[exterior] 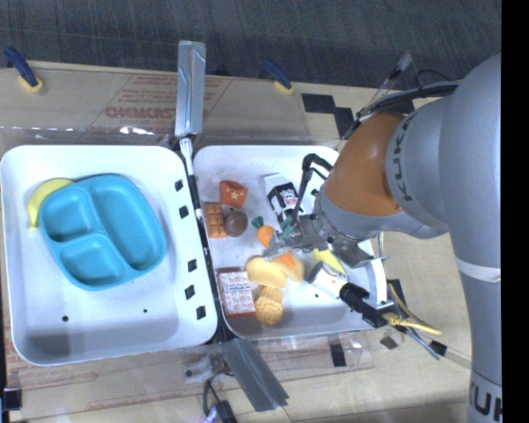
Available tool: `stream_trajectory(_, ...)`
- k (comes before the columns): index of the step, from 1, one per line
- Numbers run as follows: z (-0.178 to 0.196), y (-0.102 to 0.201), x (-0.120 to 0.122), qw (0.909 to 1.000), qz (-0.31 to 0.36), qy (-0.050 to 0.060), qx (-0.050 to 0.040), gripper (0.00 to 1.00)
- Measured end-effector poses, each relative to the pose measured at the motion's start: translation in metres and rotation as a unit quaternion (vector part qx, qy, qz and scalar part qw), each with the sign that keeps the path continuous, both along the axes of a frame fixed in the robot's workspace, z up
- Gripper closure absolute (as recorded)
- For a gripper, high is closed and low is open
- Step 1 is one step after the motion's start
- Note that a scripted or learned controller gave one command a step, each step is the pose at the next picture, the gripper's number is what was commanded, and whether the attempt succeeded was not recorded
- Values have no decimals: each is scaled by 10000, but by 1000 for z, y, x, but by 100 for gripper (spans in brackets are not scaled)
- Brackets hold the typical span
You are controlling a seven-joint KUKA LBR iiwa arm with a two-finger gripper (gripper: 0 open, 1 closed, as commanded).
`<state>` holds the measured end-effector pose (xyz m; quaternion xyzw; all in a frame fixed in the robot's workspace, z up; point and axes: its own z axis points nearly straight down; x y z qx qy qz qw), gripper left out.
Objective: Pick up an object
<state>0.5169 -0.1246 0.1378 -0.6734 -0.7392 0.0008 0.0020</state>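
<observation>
While my pincer (291,236) hangs over the crowded right bin (247,159), I cannot tell its grip.
Left bin (18,236) holds a blue tray (106,227) and banana (44,196); open floor runs along its near edge.

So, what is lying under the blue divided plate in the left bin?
A yellow banana-like object sticks out from under the blue plate's upper left edge. The rest of it, and anything else beneath, is covered by the plate.

Glossy blue plastic tray (106,227); smooth white plastic bins (18,263); cardboard-like bench (141,104)
</observation>
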Motion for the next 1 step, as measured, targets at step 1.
stream_trajectory(1,126,42,39,9989,467,-51,-8,100)
